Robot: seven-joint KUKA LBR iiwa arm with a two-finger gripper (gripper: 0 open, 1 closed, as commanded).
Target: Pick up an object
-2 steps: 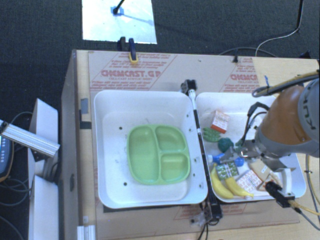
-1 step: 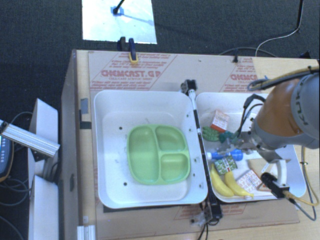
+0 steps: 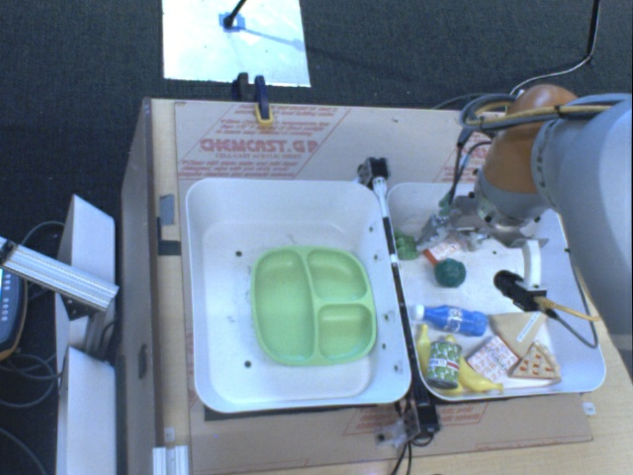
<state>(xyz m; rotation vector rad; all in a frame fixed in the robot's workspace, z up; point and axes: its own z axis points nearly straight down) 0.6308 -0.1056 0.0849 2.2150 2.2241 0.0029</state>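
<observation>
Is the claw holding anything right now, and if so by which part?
Cannot be told. The claw is low in the right bin, just above the red-and-white item and the green ball, but nothing shows clearly between its tips.

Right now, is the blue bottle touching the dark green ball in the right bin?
Apart. In the camera view, bare white bin floor shows plainly between the dark green ball and the blue bottle, which lies below it.

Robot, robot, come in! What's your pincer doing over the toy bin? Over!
Pincer low over right white bin, grip unclear. Small dark green ball just below it, untouched. Blue plastic bottle and yellow banana crowd nearby.
</observation>
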